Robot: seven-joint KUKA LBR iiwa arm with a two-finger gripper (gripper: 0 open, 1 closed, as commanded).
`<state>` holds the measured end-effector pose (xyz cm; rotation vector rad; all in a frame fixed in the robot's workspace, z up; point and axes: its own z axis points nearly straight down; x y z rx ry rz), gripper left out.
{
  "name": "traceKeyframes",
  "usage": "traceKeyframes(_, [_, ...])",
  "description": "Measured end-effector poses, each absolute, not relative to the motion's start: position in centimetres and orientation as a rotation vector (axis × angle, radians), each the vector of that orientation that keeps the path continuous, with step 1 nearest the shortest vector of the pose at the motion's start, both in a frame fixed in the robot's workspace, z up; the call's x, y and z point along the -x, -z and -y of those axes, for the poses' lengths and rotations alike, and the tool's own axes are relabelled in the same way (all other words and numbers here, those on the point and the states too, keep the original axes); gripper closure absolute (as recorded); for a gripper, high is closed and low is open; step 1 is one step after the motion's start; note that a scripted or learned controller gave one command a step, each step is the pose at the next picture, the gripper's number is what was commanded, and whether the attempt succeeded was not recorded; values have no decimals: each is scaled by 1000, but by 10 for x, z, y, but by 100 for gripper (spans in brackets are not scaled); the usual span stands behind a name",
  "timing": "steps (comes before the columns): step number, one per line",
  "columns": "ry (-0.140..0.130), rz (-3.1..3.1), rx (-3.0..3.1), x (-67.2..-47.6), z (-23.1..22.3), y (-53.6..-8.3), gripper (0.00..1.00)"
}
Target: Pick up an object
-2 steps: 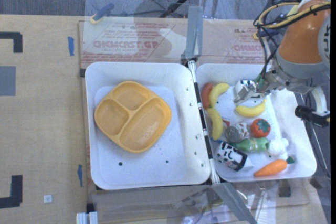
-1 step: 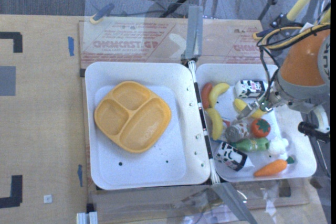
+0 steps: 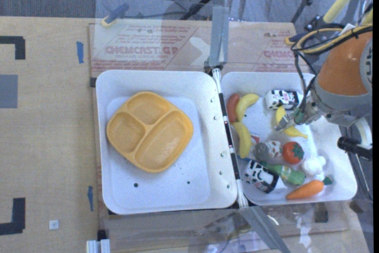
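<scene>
Right bin [image 3: 349, 183]: holds all the toy food, packed close; any of it could serve as the object to pick up.
Gripper [image 3: 290, 121]: low over the upper middle of the pile, arm [image 3: 346, 71] reaching in from the right; whether the fingers are wide, narrow or on something I cannot tell, since the tips are small and blur into the yellow piece [image 3: 280, 115] under them.
Nearest target: that yellow piece, just beside the tips, with a second yellow bit [image 3: 296, 133] just below; the tomato [image 3: 292, 152] lies near, lower down.
Neighbours: black-and-white carton [image 3: 280, 98] above; banana [image 3: 247, 102] and red piece [image 3: 233, 107] to the upper left; long yellow piece [image 3: 243, 139] by the divider; cow-print carton [image 3: 260, 176], green piece [image 3: 291, 175], white lump [image 3: 314, 164] and carrot [image 3: 305, 189] along the lower edge.
Risk, crowding: items touch or overlap, so closing fingers may pinch two at once or push the target aside.
Risk, shape: rounded, smooth toys may squirt out of a two-finger pinch, the tomato most of all.
Risk, edge grab: a grip on a tip of the yellow piece would likely slip on the lift.
Left bin [image 3: 112, 192]: carries the yellow tray [image 3: 150, 131], well apart from the gripper; no hazard there.
</scene>
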<state>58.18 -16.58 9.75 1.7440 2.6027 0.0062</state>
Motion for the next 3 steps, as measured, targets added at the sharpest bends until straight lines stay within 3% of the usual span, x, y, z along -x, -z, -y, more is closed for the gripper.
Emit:
traceKeyframes(1, [-1,-2902,-1184,-616,199,-122,100])
traceKeyframes(2, [-14,-2909,-1146,-623,213,-110,100])
traceKeyframes(3, [-2,-2808,-1396,-660,163,-197,100])
